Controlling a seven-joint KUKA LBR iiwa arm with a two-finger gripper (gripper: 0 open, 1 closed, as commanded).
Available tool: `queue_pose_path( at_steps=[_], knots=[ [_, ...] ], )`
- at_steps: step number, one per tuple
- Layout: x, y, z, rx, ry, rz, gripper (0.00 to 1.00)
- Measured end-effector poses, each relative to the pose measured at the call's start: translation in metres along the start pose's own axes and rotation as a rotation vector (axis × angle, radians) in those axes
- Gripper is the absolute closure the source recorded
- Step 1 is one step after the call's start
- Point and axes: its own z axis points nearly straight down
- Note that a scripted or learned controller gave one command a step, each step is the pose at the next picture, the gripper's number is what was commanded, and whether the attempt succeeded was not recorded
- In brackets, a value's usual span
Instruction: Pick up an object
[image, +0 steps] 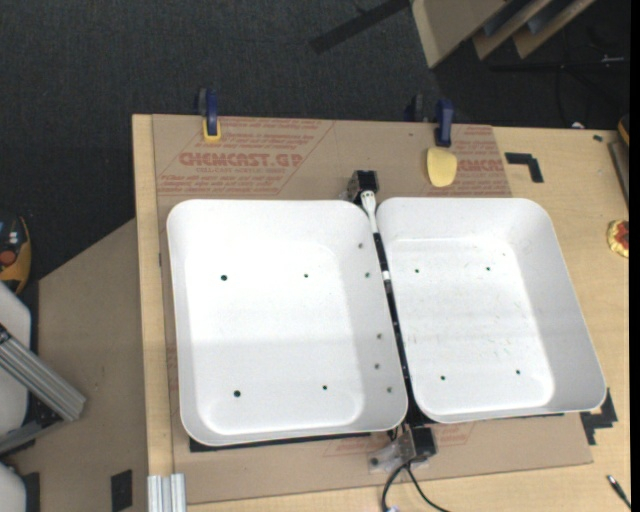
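Note:
Two shallow white bins sit side by side on a brown board: the left bin (190, 300) and the right bin (560, 300). Their white floors show just a few small dark dots. A small pale yellow object (441, 166) lies on the board just behind the right bin's far edge. A small orange and yellow thing (620, 237) sits at the right edge of the bench, cut off by the frame.
Two blue clamps (209, 106) (444, 119) hold the board's far edge. A black bracket (363, 184) and strip run between the bins, with a cable fitting (415, 445) at the front. An aluminium rail (40, 380) lies at the lower left.

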Motion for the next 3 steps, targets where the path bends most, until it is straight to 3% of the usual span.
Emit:
queue_pose_path(
  at_steps=[1,2,3],
  knots=[
    [-0.012,0.045,0.164,0.019,0.008,0.001,1.0],
    [0.108,0.049,0.165,0.009,0.007,-0.008,1.0],
    [0.165,0.063,0.281,0.014,0.007,-0.004,1.0]
  ],
)
